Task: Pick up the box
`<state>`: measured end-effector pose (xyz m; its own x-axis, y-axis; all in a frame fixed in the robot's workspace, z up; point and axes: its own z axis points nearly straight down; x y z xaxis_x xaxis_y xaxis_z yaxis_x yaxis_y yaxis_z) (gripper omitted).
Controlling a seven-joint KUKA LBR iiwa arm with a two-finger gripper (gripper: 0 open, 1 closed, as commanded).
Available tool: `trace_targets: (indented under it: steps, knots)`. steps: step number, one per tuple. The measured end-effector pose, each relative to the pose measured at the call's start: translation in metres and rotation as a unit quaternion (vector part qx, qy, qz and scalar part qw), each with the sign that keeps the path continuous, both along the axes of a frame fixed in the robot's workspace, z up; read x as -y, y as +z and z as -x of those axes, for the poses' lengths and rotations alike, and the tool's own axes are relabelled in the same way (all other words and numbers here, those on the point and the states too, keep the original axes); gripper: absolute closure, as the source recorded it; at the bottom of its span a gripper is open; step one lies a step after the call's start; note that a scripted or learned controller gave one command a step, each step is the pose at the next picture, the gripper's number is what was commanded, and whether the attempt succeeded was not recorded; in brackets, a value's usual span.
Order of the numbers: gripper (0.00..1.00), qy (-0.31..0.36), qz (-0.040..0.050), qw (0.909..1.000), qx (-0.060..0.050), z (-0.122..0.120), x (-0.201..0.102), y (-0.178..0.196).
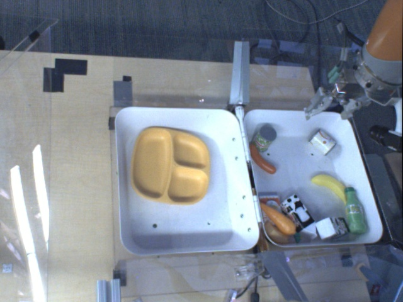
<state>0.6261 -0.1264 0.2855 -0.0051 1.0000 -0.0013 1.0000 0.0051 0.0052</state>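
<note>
Overhead, the arm (385, 33) is reaching in from 3 o'clock, its orange band sitting at the upper right corner of the view. Its gripper (332, 103) is hanging over the top rim of the right bin (365, 187), at about 1 o'clock of that bin, with its 2 fingers (317, 107) standing apart and nothing showing between them. Below it, the box (322, 142), small and white, is lying tilted on the bin floor, at about 6 o'clock from the gripper and apart from it.

Around the box, 1 banana (330, 185) is lying at its 6 o'clock, near the right wall, and 1 green bottle (353, 211) is lying just beside the banana's lower end. At the box's 9 o'clock, 1 dark-lidded can (265, 136) is standing near the bin's left wall, with 1 red sausage (262, 158) lying just below it. Toward 7 o'clock of the bin, 1 orange carrot (278, 219) is lying beside 1 black-and-white patterned object (295, 209) and 1 small white block (325, 228).

Meanwhile, the left bin (135, 231) is holding 1 yellow divided tray (170, 165), which is sitting slightly toward 12 o'clock of that bin's middle.
</note>
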Motion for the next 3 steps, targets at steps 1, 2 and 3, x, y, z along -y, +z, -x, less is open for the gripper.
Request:
trace_targets:
  steps: [1, 2, 3]
  knots:
    - [0.00, -0.001, -0.0002, 1.0000, -0.001, 0.101, 0.054, -0.113]
    - [0.00, 0.000, 0.0000, 1.0000, 0.004, 0.037, 0.000, -0.197]
    - [0.00, 0.005, 0.0003, 1.0000, -0.008, -0.014, -0.025, -0.198]
